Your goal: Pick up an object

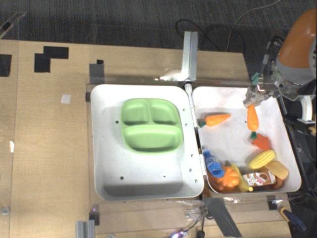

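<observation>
At the frame's upper right, the gripper (257,96) pinched only the tip of a carrot (252,118); so shallow a hold risked slipping free on lifting.

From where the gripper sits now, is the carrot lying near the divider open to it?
Probably yes. That carrot lies alone on bare floor of the right bin, apart from the other carrot under the gripper and the toy pile at the near edge. Nothing stands between them.

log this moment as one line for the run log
tool over right bin, far edge | carrot just below tool, grasp unclear | second carrot lying loose | green tray in left bin
</observation>
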Controlling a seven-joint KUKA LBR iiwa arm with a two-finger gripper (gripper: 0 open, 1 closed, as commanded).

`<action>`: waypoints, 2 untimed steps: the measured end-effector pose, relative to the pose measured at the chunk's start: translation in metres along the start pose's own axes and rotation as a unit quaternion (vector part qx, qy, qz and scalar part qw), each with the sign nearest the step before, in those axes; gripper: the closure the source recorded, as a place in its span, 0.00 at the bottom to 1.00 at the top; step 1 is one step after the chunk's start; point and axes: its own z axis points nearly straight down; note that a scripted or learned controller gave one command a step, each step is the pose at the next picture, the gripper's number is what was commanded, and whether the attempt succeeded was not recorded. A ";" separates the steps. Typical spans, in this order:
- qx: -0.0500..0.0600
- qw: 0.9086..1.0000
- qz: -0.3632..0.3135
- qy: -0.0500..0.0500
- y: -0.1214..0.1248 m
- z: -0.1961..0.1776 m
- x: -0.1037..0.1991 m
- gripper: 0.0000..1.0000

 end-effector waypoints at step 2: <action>0.000 0.998 -0.068 0.001 0.047 -0.027 0.094 1.00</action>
